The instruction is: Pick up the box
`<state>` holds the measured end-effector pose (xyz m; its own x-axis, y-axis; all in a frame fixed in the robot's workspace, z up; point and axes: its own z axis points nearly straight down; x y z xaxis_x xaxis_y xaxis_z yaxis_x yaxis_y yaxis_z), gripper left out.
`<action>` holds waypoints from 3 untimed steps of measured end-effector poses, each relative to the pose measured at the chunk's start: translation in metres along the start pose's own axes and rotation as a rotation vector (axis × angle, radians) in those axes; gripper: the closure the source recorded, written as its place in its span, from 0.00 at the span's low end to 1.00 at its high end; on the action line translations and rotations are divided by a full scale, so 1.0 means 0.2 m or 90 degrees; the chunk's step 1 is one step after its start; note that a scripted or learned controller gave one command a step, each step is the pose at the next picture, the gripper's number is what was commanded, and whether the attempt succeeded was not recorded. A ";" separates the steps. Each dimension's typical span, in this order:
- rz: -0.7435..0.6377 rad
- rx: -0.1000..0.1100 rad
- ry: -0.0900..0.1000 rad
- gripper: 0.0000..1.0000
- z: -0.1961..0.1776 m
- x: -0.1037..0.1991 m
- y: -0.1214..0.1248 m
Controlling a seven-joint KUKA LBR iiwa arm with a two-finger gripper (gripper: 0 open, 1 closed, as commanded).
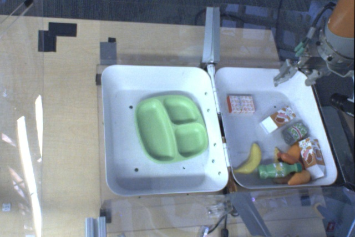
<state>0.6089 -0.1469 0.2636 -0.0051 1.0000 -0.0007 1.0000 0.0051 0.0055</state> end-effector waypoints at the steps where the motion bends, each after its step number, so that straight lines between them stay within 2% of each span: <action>1: -0.030 -0.001 0.000 0.00 0.82 0.13 -0.09; 2: -0.076 -0.003 0.000 0.00 0.88 0.17 0.17; 3: -0.061 0.007 -0.002 0.00 0.88 0.21 0.29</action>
<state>0.6679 -0.1040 0.0870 -0.1013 0.9949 -0.0030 0.9948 0.1013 -0.0060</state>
